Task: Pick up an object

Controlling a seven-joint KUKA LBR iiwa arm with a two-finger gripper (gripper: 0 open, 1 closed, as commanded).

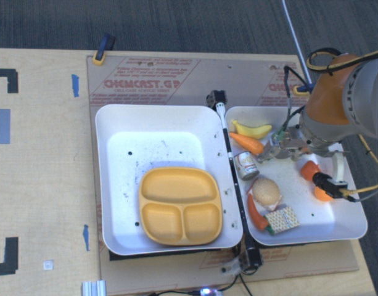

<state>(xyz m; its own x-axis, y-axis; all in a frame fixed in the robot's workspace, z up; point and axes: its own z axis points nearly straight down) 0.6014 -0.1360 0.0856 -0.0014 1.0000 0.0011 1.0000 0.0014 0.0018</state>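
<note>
In the right bin [343, 227], my gripper [274, 150] hangs low over the upper left part, on the end of the grey arm with the orange band [327, 100]. It is just right of an orange carrot [247, 143] and above a small silver can [245, 165]. A yellow banana [253, 129] lies at the bin's far left corner. Further down are a tan round bun [266, 192], a red chili [256, 213] and a speckled cracker-like block [282, 219]. I see nothing held in the gripper.
An orange-red piece [309, 169] and a second orange piece [324, 195] lie toward the right bin's right side. The left bin [115, 134] holds a yellow three-part plate [179, 203]. The wall between the bins [229, 159] runs close to the carrot and can.
</note>
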